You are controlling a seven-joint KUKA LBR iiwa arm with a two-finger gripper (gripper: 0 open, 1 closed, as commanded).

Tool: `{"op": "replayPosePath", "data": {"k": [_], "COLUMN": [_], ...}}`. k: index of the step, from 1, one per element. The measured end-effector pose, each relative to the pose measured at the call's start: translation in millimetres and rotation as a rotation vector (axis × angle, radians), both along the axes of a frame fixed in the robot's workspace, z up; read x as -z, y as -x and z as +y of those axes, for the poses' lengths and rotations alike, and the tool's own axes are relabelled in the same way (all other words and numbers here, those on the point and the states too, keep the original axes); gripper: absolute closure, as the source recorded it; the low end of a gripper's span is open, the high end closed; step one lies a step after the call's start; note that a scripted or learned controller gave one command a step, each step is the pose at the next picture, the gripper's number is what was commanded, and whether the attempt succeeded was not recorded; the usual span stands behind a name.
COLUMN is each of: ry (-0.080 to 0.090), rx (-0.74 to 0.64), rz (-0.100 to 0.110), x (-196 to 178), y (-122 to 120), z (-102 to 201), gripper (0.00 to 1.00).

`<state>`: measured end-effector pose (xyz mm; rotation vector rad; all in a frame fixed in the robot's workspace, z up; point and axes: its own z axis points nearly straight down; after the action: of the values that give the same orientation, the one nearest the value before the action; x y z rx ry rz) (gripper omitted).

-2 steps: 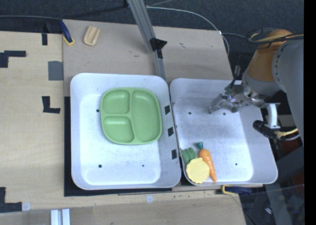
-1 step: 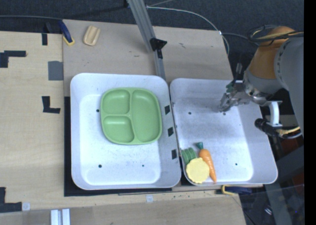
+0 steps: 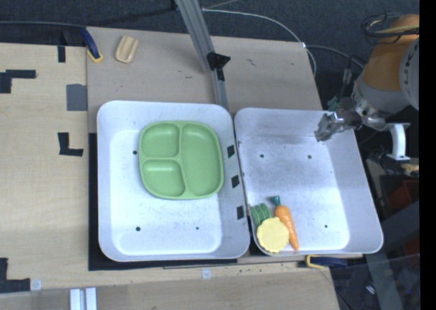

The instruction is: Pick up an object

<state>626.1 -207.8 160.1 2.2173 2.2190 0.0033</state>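
Note:
A toy carrot (image 3: 287,226) with a green top lies in the near left corner of the right bin (image 3: 306,165). A round yellow piece (image 3: 272,235) rests against the carrot, partly over the bin's rim. A small green piece (image 3: 260,212) sits just above them. My gripper (image 3: 327,127) hovers over the far right corner of the right bin, well away from these objects. Nothing shows between its fingers.
A green divided plate (image 3: 181,159) lies in the left bin (image 3: 116,193). A metal post (image 3: 197,22) rises behind the bins. A tan block (image 3: 126,49) and a blue-yellow item (image 3: 92,45) lie on the bench at the back left.

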Motion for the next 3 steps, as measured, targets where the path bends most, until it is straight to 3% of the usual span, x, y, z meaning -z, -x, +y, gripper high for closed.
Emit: {"op": "replayPosePath", "data": {"k": [2,3], "ry": [0.0,-0.003], "rx": [-0.001,-0.006], "rz": [-0.001,0.006], "x": [-116.4,-110.2], "y": [-2.4,-1.8], "z": [-2.4,57.7], "gripper": [1.0,1.0]}}
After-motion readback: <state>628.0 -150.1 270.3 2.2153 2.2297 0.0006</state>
